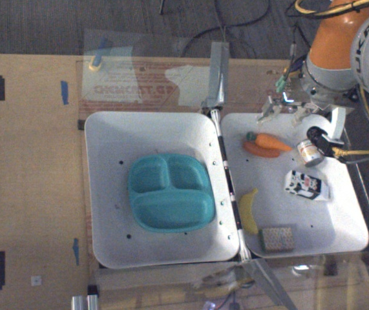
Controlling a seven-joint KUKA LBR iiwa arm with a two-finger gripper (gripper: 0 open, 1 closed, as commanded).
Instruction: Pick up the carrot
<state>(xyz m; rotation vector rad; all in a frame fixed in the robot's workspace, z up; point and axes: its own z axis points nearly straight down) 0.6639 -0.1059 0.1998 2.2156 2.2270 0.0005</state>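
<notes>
The worktop carries two white bins: the left bin holds a teal divided plate, and the right bin holds the remaining items. The gripper hovers at the right bin's 12 o'clock rim, fingers spread apart and grasping nothing. The carrot lies flat at 11 o'clock in the right bin, a banana at 8 o'clock, a sponge at 6 o'clock.
</notes>
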